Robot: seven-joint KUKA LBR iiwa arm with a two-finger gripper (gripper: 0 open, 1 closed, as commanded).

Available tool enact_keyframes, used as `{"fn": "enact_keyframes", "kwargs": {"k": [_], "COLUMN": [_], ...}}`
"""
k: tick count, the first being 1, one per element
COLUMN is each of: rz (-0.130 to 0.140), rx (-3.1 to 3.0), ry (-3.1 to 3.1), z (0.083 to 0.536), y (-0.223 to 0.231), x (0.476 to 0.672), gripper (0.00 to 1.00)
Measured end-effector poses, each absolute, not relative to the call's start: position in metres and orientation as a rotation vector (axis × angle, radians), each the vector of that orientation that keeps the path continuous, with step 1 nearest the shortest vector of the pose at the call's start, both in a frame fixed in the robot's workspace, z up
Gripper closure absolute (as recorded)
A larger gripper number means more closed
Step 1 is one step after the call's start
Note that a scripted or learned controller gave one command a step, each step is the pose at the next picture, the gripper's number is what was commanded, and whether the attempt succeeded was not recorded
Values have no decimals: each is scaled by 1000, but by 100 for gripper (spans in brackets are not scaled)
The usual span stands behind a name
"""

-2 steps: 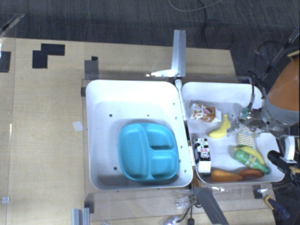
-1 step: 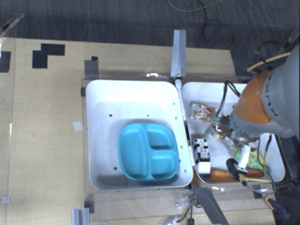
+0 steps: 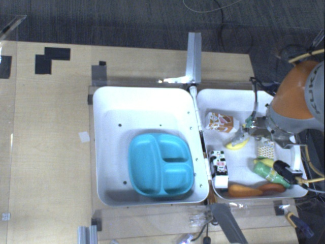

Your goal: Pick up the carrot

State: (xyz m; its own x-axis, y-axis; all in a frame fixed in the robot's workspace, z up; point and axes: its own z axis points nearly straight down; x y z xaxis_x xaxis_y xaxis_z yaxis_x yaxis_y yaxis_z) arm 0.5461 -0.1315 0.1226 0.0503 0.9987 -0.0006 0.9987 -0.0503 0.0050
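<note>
Two white bins sit side by side on a wooden desk (image 3: pixel 51 136), seen from an overhead camera, as a grey arm (image 3: pixel 299 105) with an orange band reaches in from the right of the view. The carrot (image 3: pixel 249 190) lies flat along the near wall of the right bin (image 3: pixel 238 98), its length running parallel to that wall, in the corner closest to the camera. The end effector (image 3: pixel 250 125) hangs over the middle of the same bin, well apart from the carrot and close to a yellow banana (image 3: pixel 237 144); whether it is released or clenched cannot be told from this angle, and nothing is seen in its grasp. A green item (image 3: pixel 265 169) rests just above the carrot's right end, and a small black-and-white box (image 3: pixel 219 162) stands near its left end, against the divider between the bins. An orange-and-white packet (image 3: pixel 220 122) lies farther back. The left bin (image 3: pixel 104 105) holds a blue divided plate (image 3: pixel 160 164).
</note>
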Motion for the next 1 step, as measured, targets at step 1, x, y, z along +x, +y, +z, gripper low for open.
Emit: {"fn": "enact_keyframes", "kwargs": {"k": [1], "rz": [5], "rx": [1910], "ry": [2482], "z": [127], "y": [-102], "x": [528], "gripper": [0]}}
